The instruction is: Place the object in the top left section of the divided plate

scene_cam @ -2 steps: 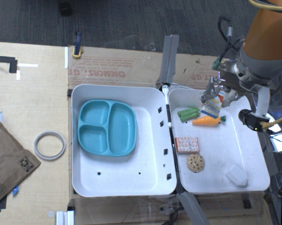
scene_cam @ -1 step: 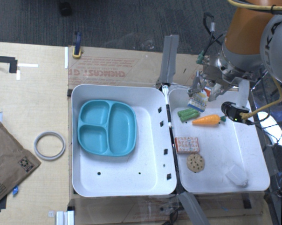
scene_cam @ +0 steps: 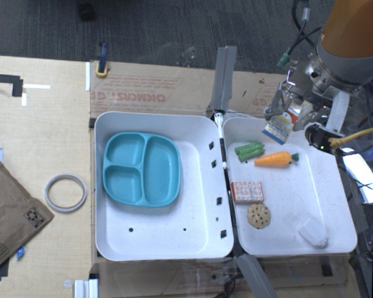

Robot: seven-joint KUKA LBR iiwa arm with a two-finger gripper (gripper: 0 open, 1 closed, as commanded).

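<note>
Small white, blue and orange carton [scene_cam: 280,126] hangs in the jaws [scene_cam: 285,114] over the right white bin [scene_cam: 338,201].
The jaws are closed on its top; its long axis is tilted, lower end toward the turquoise divided plate [scene_cam: 142,169].

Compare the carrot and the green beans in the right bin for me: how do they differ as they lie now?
The carrot is orange with a small green top at its right end; the green beans are green all over. The carrot is one tapered piece, while the green beans are a short bundle of pods. The carrot looks longer and lies nearer the camera; the green beans sit just behind its left end. Both lie flat and roughly crosswise in the far part of the right bin.
</note>
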